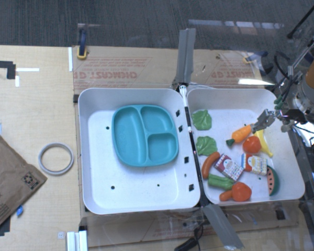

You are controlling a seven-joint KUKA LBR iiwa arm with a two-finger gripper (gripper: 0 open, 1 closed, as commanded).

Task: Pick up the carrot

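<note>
I had the tool [265,120] low over the right bin [220,101], reaching in from the far-right side. The carrot [241,134] lay just to its lower left, touching or nearly so; I could not tell which. At that slant I could not tell how far the tool was open, and nothing showed clasped in it, so I judged the pick not yet made.

The carrot was a short orange cone, smooth like moulded plastic, with its green tip pointing away from the tool. Crowding it on the tool's near side were a round red tomato [251,145] and a curved yellow banana [264,143], which explained the approach from the carrot's free end. Further off sat two crinkled green leaves [202,120], glossy small cartons [228,167] and a watermelon slice [272,180]. Well away, in the left bin [94,156], sat a smooth teal divided plate [145,135].
</note>
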